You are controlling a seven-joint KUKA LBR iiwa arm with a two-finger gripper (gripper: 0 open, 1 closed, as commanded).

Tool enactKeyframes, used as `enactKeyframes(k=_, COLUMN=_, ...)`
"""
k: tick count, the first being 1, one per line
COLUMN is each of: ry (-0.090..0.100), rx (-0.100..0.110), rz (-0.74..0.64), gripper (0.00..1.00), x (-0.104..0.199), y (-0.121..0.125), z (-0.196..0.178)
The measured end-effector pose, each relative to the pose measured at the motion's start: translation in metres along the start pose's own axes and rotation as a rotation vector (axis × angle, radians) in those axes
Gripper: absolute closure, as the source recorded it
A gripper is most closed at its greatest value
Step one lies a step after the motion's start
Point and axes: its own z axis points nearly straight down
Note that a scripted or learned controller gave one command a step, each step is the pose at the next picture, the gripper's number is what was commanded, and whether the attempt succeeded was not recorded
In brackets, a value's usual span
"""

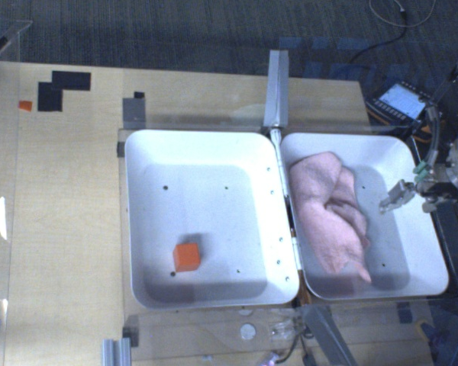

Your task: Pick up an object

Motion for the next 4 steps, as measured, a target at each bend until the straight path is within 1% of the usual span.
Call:
enactKeyframes(k=1, ry=0.001, rx=0.001, rz=-0.103, gripper=0.00, x=0.023, y=0.042, z=0.113)
enactKeyframes(k=2, ry=-0.001, rx=-0.010, rz=-0.185, gripper=0.00, x=0.013, y=0.057, z=0.170)
enactKeyframes(k=3, ry=-0.003, rx=-0.020, rz=-0.187, gripper=1.00, x=0.014, y=0.060, z=0.156)
enactKeyframes(k=4, ry=-0.001, rx=-0.003, rz=-0.160, gripper=1.00, x=0.000, y=0.090, z=0.140)
